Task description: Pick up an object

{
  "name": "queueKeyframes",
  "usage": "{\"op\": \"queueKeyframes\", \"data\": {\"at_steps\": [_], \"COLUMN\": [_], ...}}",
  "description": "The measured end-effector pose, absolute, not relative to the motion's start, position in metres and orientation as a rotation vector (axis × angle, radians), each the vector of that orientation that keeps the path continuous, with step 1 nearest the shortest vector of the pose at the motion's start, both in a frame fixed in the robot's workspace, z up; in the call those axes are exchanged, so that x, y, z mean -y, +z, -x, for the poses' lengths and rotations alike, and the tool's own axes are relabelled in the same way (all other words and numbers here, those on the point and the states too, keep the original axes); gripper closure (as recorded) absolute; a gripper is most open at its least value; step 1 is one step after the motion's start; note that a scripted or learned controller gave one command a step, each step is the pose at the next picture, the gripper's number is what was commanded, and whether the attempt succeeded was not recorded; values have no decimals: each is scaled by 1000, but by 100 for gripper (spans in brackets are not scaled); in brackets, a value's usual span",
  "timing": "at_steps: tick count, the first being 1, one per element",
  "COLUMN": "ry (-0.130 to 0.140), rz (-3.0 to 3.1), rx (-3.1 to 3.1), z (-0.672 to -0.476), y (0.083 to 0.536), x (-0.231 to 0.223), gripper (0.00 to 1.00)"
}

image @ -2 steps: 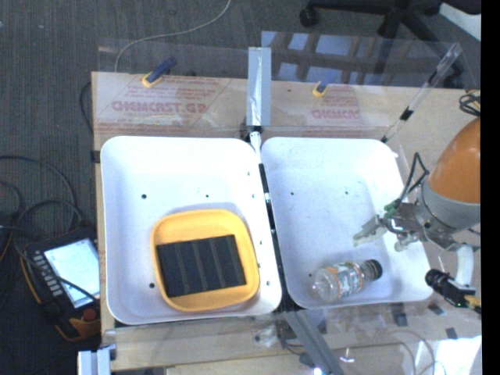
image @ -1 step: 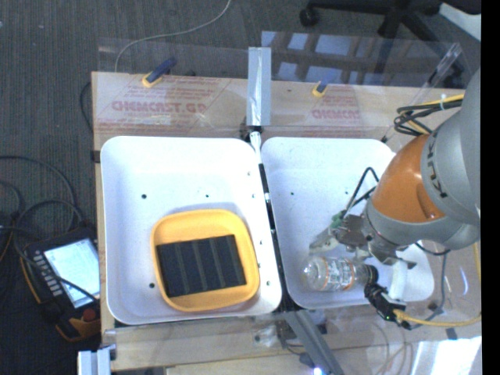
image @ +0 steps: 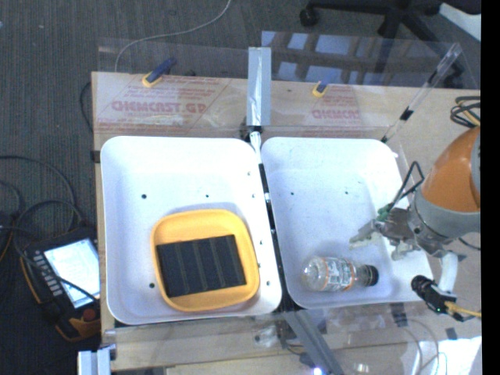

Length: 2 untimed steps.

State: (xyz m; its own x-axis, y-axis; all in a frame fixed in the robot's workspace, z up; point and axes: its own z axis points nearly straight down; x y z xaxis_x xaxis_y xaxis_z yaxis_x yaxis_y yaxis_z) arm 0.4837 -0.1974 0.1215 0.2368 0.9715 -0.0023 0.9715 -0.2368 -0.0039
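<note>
Arm parked over the right bin, nothing grabbed

The clear bottle lies on its side in the right bin, near its front wall. The gripper hovers just beyond the bottle's black cap, holding nothing; can't tell if it's spread or clenched.

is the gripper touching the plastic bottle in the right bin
Apart. The camera view shows bare white bin floor between the gripper and the bottle, which lies on its side nearer the front wall of the right bin.
</note>
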Motion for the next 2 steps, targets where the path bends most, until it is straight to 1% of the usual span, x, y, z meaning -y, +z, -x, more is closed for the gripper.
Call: {"op": "queueKeyframes", "data": {"at_steps": [1, 2], "ry": [-8, 7], "rz": [2453, 2442], "rx": [1992, 1973], "z": [-488, -512], "y": [92, 126], "x": [147, 194], "gripper": [0, 0]}}
